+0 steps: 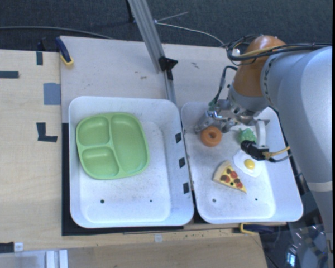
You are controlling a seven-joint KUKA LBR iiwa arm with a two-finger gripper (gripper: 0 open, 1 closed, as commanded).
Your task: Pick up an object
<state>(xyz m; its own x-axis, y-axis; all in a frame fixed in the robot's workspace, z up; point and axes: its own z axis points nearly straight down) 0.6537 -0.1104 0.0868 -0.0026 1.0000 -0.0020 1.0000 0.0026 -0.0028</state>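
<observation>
My gripper (pixel 213 125) hangs at the back left of the right bin (pixel 279 205), pointing down. A brown toy donut (pixel 211 137) sits directly under it, touching or nearly touching its tip. A toy pizza slice (pixel 230 176) lies in the middle of this bin. A toy fried egg (pixel 249 164) lies to the right of the slice. A small green piece (pixel 247 134) shows partly behind the gripper's side.
The left bin (pixel 123 205) holds a green divided plate (pixel 111 145). A slanted metal bar (pixel 148 27) rises behind the bins. The arm (pixel 301 94) covers the right bin's back right corner. A yellow and blue clamp (pixel 64 52) sits at the bench's back left.
</observation>
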